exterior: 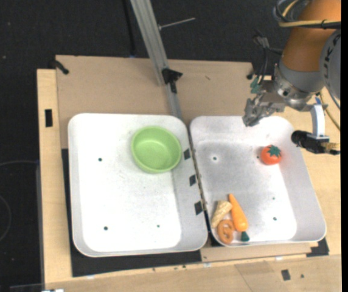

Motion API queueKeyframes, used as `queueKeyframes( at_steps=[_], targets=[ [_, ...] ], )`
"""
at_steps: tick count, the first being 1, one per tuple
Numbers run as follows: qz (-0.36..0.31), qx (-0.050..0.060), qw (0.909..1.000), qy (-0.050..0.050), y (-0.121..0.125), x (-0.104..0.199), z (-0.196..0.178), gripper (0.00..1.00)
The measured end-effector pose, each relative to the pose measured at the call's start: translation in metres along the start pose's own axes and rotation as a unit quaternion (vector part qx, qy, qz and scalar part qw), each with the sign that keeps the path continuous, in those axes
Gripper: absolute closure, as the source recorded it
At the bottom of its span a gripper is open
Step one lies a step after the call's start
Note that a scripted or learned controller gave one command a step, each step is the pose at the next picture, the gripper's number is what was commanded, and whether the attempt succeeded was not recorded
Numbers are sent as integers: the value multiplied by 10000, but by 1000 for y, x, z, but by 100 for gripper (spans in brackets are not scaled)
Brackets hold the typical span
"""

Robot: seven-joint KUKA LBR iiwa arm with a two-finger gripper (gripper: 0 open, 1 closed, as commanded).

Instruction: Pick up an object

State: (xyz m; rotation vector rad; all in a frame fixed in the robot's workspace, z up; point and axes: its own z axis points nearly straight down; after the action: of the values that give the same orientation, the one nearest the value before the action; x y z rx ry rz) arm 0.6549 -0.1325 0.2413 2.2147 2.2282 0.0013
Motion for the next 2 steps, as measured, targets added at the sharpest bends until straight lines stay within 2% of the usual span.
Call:
queueKeyframes(
  at_steps=[1,2],
  targets=[
    [0,0,10000,4,-16,43,-9,100],
    [-1,8,10000,1,-30,93,1,100]
  ],
)
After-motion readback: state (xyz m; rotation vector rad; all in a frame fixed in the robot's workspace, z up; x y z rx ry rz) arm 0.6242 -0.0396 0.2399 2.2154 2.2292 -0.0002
